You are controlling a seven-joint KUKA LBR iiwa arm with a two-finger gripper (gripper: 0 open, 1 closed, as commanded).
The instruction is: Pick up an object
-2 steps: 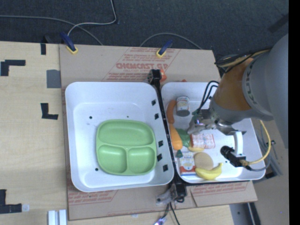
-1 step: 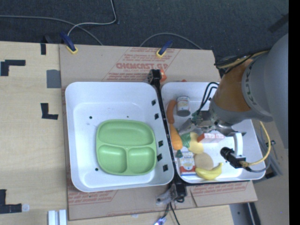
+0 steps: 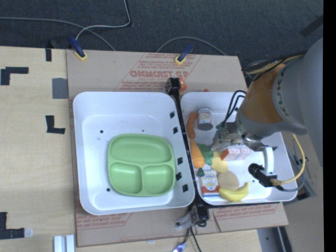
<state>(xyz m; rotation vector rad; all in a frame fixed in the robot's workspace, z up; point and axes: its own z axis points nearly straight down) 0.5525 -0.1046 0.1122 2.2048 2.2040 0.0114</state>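
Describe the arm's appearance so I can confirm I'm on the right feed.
The arm is bulky and rounded, grey, with an orange band above the wrist. Black cables loop along the wrist, and a yellow cable curves beside it. The gripper end is dark metal.

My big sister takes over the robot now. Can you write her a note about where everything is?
Claw: down low in the right bin, above the toys; whether it is open or shut can't be told, and nothing can be seen in it.
Right bin toys: banana at the near edge, small can at the far left, orange carrot-like piece along the left wall.
Left bin: holds a green divided plate.
Done: nothing lifted yet.
Left: grab one object and lift it.
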